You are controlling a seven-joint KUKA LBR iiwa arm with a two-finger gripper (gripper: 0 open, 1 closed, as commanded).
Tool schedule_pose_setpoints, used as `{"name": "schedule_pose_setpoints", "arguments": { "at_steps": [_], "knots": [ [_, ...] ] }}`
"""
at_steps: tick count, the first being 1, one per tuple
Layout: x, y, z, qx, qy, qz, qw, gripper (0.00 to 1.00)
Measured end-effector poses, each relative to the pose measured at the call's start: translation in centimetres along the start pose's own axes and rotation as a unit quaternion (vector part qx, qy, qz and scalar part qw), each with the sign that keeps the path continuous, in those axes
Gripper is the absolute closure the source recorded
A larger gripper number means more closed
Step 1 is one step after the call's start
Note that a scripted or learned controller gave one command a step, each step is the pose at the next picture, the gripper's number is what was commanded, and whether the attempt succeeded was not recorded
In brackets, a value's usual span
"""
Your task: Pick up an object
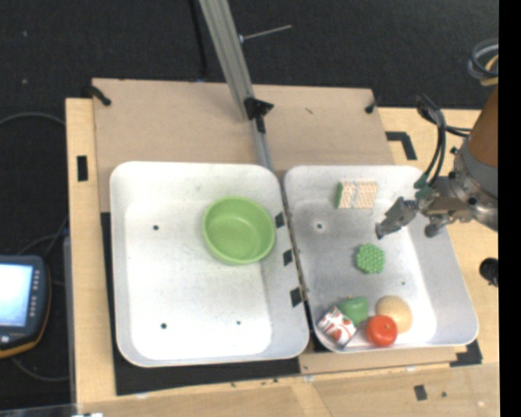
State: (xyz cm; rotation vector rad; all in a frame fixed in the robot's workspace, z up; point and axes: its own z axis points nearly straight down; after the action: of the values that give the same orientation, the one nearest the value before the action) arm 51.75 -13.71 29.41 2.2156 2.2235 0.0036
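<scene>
Nearest the camera, along the front wall of the right bin [434,259], sits a tight cluster of four things: a red-and-white can [336,327] lying on its side, a green pepper-like piece [354,307] just behind it, a red tomato [381,330], and a tan ball [395,312] touching the tomato. Any of these could serve as the object to pick up, and so could the two loose pieces farther back in the same bin: one green knobbly ball [371,259] near the middle and one pale checked block [357,195] near the back wall.

Above the knobbly ball and a little to its right hangs the gripper [414,217], with nothing between its fingers; whether the jaws are spread or closed I cannot tell at this angle.

My reading is that the task is at the approach step, with no object grasped yet. The next move likely calls for settling over a single target, and the knobbly ball looks easiest, since it stands apart from its neighbours. The front cluster risks a crowded grasp.

Outward from there, the left bin [156,320] holds one green bowl [238,230], upright. That makes two bins, one bowl, six small objects.
</scene>
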Motion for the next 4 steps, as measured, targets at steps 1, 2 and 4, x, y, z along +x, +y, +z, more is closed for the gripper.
{"name": "schedule_pose_setpoints", "arguments": {
  "at_steps": [1,2,4],
  "knots": [
    [0.0,0.0,0.0,0.0,0.0,0.001,1.0,0.0],
    [0.1,-0.6,6.0,0.004,0.0,0.002,1.0,0.0],
    [-0.1,-0.1,15.4,0.004,-0.001,0.002,1.0,0.0]
  ]
}}
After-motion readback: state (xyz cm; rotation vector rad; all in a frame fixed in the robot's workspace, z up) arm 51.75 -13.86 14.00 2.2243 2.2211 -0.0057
